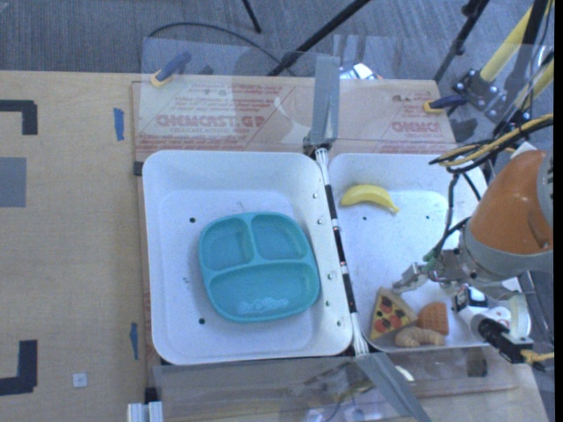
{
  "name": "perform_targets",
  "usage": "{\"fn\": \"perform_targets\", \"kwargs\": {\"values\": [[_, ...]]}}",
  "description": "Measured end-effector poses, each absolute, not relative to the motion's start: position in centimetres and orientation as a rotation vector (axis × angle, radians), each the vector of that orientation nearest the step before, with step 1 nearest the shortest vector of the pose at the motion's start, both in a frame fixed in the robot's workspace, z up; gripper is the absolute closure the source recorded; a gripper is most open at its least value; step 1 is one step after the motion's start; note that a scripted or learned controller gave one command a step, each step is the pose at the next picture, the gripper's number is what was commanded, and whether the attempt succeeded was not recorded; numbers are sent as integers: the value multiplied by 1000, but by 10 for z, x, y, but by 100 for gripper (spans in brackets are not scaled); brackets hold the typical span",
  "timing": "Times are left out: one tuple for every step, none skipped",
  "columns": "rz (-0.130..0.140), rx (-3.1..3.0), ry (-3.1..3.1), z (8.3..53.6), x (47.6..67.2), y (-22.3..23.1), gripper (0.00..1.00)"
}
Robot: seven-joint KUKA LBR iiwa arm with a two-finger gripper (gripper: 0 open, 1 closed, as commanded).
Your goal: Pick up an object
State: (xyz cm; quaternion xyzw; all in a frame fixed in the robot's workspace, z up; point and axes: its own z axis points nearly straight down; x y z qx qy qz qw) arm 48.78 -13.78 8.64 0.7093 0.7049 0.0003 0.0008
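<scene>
A yellow banana lies at the back of the right bin. In that bin's front corner are a toy pizza slice, a round orange-brown piece and a tan lumpy piece, all close together. My gripper hangs low over the right bin, just above and behind this cluster, under the arm's orange band. I see nothing held in it.
The left bin holds a teal divided plate. A ridge separates the two bins. Clear plastic panels stand behind and in front of the bins. Cables and a yellow bar sit at the upper right.
</scene>
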Motion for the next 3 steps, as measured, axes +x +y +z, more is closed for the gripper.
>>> {"fn": "perform_targets", "kwargs": {"values": [[8, 2265, 2176, 86, 532, -153, 0], [3, 2174, 2264, 86, 576, -140, 0], [1, 2237, 2204, 86, 645, -120, 0]]}}
